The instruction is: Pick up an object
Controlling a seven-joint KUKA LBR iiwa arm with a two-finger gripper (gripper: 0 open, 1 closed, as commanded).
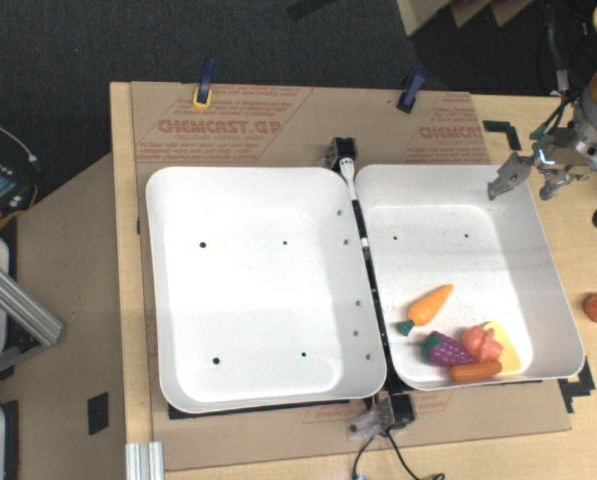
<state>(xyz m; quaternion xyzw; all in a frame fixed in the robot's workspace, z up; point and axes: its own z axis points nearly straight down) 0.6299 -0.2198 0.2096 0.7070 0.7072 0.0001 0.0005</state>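
Observation:
Several toy foods lie in the near right corner of the right bin (pixel 448 218): an orange carrot (pixel 428 305), a purple bunch of grapes (pixel 445 349), a red piece (pixel 483 343) on a yellow one (pixel 508 355), and an orange-red sausage shape (pixel 475 371). My gripper (pixel 528 178) hangs over the far right corner of that bin, well away from the toys. It is open, its two grey fingers (pixel 505 178) spread apart with nothing between them.
The left bin (pixel 248 278) sits beside the right one, with a black divider strip (pixel 363 258) between them. A small orange object (pixel 595 307) lies on the bench outside the right bin. Blue clamps (pixel 411 90) hold the cardboard at the back.

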